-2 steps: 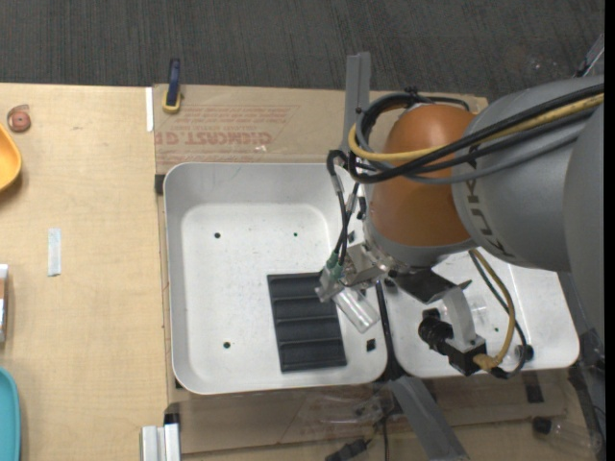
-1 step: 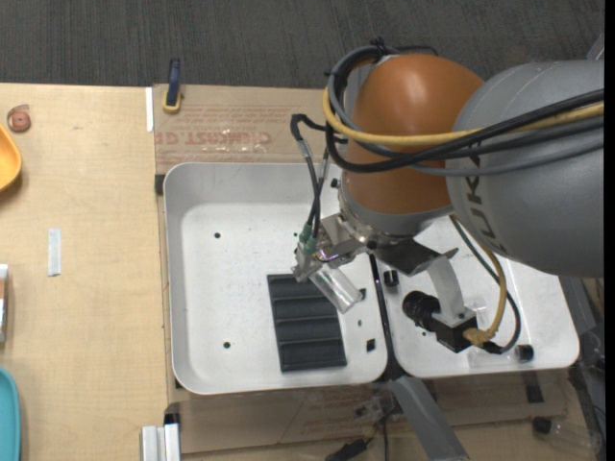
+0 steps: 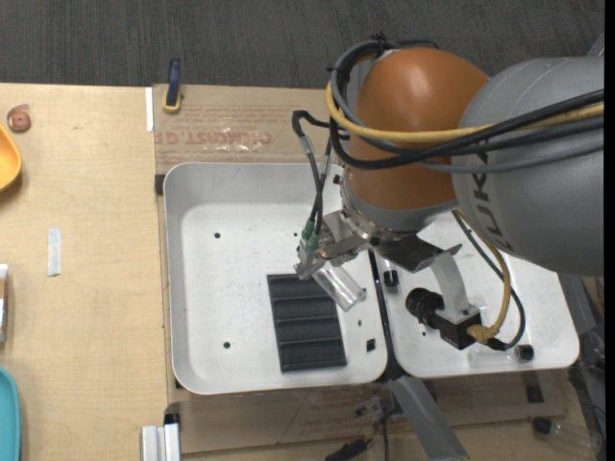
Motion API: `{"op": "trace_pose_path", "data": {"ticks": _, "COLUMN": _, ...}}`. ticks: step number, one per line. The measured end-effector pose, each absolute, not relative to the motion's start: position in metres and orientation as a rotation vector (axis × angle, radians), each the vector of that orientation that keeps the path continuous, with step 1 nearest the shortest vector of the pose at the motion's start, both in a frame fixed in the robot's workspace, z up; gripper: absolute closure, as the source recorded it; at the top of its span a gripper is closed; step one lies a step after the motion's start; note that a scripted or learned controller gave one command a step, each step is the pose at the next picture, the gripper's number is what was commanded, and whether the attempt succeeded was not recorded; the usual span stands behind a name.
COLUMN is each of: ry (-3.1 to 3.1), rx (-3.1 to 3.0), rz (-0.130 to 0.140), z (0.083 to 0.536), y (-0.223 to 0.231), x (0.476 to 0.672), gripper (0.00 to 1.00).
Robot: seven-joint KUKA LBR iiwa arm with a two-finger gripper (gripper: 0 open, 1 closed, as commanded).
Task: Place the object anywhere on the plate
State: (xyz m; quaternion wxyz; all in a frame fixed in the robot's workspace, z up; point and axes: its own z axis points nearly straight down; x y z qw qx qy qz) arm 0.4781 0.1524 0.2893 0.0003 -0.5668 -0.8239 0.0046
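A dark ribbed rectangular plate [image 3: 307, 323] lies flat in the left white bin [image 3: 207, 257], near its front right corner. My gripper [image 3: 320, 263] hangs just above the plate's far right corner, under the big orange wrist band [image 3: 408, 113]. A short silver cylindrical part [image 3: 342, 287] juts from the gripper's underside over the plate's top right edge. I cannot make out any separate object at the gripper; the arm hides much of the space behind it.
The right bin [image 3: 538, 344] lies mostly under the arm, with black cable fittings [image 3: 432, 310] hanging over it. On the wooden bench to the left are a yellow dish edge [image 3: 6, 161], a small white strip [image 3: 54, 253] and a teal edge [image 3: 8, 416]. A blue clip [image 3: 173, 83] sits behind the bins.
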Motion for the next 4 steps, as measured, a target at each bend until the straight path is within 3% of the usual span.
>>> {"op": "trace_pose_path", "data": {"ticks": 1, "ry": -2.685, "rx": -1.628, "rz": 0.008, "z": 0.257, "y": 0.119, "x": 0.489, "gripper": 1.0}}
{"op": "trace_pose_path", "data": {"ticks": 2, "ry": -2.719, "rx": -1.57, "rz": 0.006, "z": 0.236, "y": 0.133, "x": 0.478, "gripper": 1.0}}
{"op": "trace_pose_path", "data": {"ticks": 3, "ry": -2.769, "rx": -1.485, "rz": 0.003, "z": 0.281, "y": 0.109, "x": 0.479, "gripper": 1.0}}
{"op": "trace_pose_path", "data": {"ticks": 4, "ry": -2.898, "rx": -1.203, "rz": 0.006, "z": 0.196, "y": 0.108, "x": 0.511, "gripper": 1.0}}
